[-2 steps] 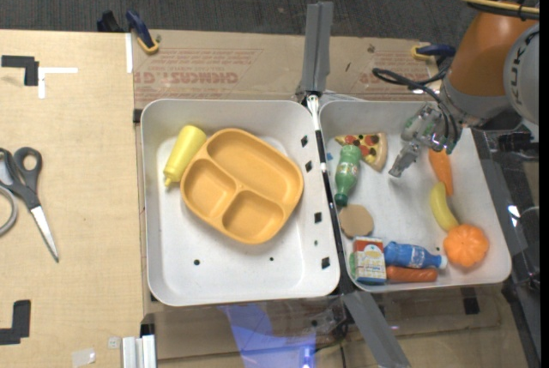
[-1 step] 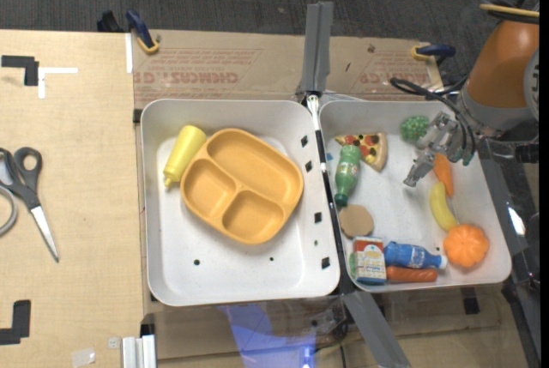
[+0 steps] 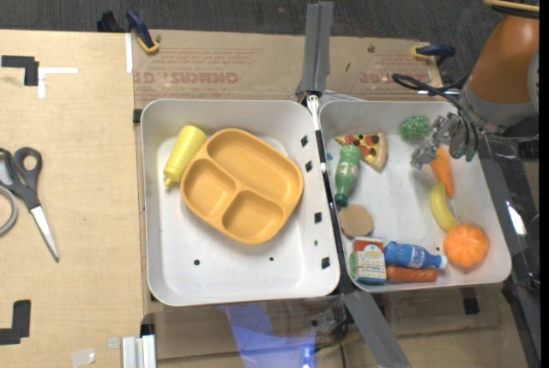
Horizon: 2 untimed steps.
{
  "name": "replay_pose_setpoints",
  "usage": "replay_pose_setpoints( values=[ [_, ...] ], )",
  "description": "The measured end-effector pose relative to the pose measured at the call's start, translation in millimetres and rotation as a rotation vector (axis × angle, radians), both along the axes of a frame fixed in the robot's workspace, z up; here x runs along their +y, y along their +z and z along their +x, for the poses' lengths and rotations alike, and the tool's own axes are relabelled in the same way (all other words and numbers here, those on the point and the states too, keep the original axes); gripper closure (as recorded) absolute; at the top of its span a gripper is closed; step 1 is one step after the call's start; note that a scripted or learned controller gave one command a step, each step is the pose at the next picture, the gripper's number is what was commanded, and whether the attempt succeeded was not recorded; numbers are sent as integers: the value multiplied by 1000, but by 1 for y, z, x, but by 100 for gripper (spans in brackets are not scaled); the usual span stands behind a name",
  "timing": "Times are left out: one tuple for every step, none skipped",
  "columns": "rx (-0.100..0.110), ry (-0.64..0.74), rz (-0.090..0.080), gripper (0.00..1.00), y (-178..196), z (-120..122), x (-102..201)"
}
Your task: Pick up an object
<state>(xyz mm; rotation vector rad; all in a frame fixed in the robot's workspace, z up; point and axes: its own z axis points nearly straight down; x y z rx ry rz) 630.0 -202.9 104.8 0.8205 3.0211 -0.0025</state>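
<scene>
Right now the carrot (image 3: 443, 171) looks like the chosen object: it is lying tilted near the far right wall of the right bin (image 3: 403, 205), its orange body pointing down toward the banana (image 3: 442, 208) just beside its lower end. The gripper (image 3: 442, 139) is hanging over the carrot's upper end, close enough that the two are overlapping from this slanted camera, but whether they are touching is not clear, and nothing is showing gripped, so the carrot is reading as resting on the bin floor. How wide the fingers are standing cannot be told; they are a tangle of grey metal against the white. Judging by this, the approach step is under way, with the grasp not yet made. The next move is calling for a straight descent so the fingers are straddling the carrot across its narrow width, without nudging the banana or the green broccoli (image 3: 415, 128) near the back wall. Further out, a pizza slice (image 3: 367, 147) and a green bottle (image 3: 346, 172) are lying by the bin's left wall, a brown cookie (image 3: 356, 220) below them, and an orange (image 3: 466, 245), a blue bottle (image 3: 413, 256) and a juice carton (image 3: 369, 261) are crowding the near edge. Across the divider, the left bin (image 3: 171, 272) is holding a yellow divided plate (image 3: 241, 184) and a yellow bottle (image 3: 183, 152), and scissors (image 3: 30, 195) are lying on the wooden surface (image 3: 69, 272).
</scene>
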Motion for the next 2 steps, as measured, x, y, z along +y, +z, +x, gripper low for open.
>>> replay_pose_setpoints(
  values=[
    [4, -95, 4, 100, 133, 11, 51],
    [11, -201, 5, 100, 12, -64, 57]
  ],
)
